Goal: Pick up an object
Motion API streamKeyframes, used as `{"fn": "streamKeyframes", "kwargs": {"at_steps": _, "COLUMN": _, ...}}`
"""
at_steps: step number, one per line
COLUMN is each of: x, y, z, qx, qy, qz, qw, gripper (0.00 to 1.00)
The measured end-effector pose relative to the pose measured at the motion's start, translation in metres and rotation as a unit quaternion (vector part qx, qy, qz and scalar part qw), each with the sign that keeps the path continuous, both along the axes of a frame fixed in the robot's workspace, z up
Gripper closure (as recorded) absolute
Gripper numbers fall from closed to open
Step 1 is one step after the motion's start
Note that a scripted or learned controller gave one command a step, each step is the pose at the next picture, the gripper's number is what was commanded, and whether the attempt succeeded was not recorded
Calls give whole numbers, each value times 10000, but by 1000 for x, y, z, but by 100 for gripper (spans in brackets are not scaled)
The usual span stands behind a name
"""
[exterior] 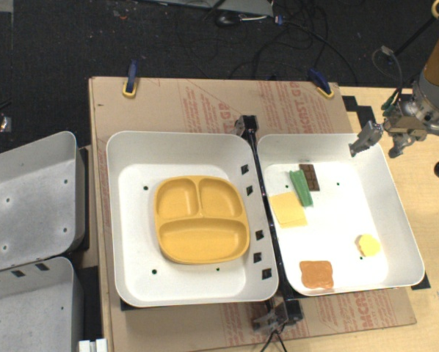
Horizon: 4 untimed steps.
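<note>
claw: upper right, over the far right corner of the right bin, fingers spread apart, nothing between them
arm: grey, comes in from the right edge
right bin: white, shallow, holds five small things
green block: long, far-left part of right bin, well apart from claw
brown block: dark, touching green block on its right side
yellow flat piece: pale, just below green block, touching its near end
small yellow piece: right side of bin, apart from the rest
orange piece: near edge of right bin
left bin: white, beside right bin, black divider between
yellow tray: three compartments, centre of left bin
desk: cardboard sheet under both bins, clamps at far edge
</note>
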State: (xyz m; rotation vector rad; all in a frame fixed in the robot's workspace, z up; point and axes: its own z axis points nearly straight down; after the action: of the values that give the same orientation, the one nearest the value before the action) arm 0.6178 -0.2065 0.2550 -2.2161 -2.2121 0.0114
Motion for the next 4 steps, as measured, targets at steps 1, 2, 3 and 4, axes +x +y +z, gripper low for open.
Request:
{"fn": "streamKeyframes", "kwargs": {"at_steps": 1, "x": 2, "y": 1, "z": 8, "qx": -15, "qy": -63, "qz": 16, "qw": 10000, "gripper": 0}}
{"fn": "streamKeyframes", "kwargs": {"at_steps": 2, "x": 10, "y": -5, "z": -44, "qx": -10, "qy": -43, "qz": 7, "qw": 10000, "gripper": 0}}
{"fn": "streamKeyframes", "kwargs": {"at_steps": 3, "x": 7, "y": -6, "z": -88, "qx": -9, "qy": -44, "qz": 5, "qw": 10000, "gripper": 0}}
{"fn": "streamKeyframes", "kwargs": {"at_steps": 4, "x": 13, "y": 1, "z": -139, "qx": -7, "qy": -45, "qz": 24, "qw": 10000, "gripper": 0}}
